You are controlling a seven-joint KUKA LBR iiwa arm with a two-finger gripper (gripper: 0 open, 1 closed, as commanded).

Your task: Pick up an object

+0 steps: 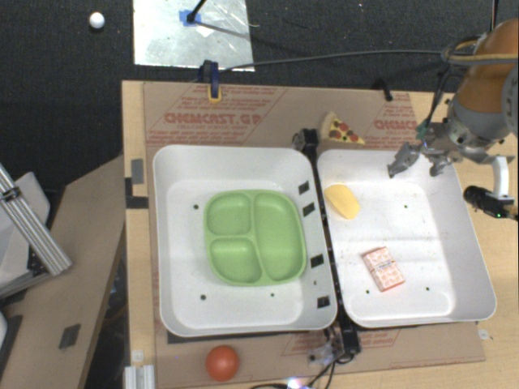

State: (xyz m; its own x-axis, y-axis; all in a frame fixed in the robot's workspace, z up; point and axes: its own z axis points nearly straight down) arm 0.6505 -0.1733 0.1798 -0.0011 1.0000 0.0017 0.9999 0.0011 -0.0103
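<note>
Grey arm, orange band, grey two-finger tool

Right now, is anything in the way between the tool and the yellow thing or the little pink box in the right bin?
Nothing visible. The tool hangs over the right bin's far edge; bare white floor lies between it and the yellow object and the pink box.

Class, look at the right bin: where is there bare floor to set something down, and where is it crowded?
In the right bin: bare floor right of the pink box and between it and the yellow object. The far edge is crowded under the gripper.
</note>
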